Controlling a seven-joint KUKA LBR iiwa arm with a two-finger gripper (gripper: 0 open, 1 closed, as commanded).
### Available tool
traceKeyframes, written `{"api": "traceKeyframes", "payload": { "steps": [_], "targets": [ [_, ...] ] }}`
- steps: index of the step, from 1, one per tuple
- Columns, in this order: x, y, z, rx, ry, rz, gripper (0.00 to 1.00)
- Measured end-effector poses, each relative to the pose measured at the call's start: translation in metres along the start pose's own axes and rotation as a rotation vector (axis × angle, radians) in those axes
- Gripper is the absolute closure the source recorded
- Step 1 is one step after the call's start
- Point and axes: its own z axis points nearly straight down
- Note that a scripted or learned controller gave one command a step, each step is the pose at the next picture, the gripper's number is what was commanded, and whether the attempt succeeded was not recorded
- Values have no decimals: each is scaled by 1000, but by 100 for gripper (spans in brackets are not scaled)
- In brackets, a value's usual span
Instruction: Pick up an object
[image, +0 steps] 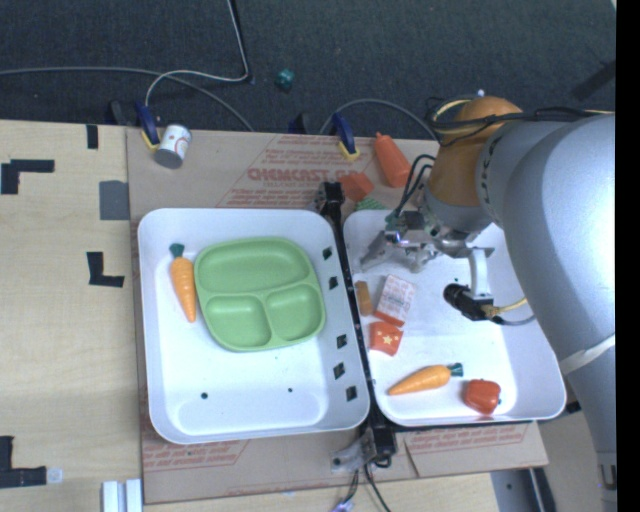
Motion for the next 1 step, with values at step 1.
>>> {"api": "traceKeyframes", "payload": {
  "steps": [1],
  "targets": [
    [-1, -17, 0, -1, 0, 0, 0]
  ]
}}
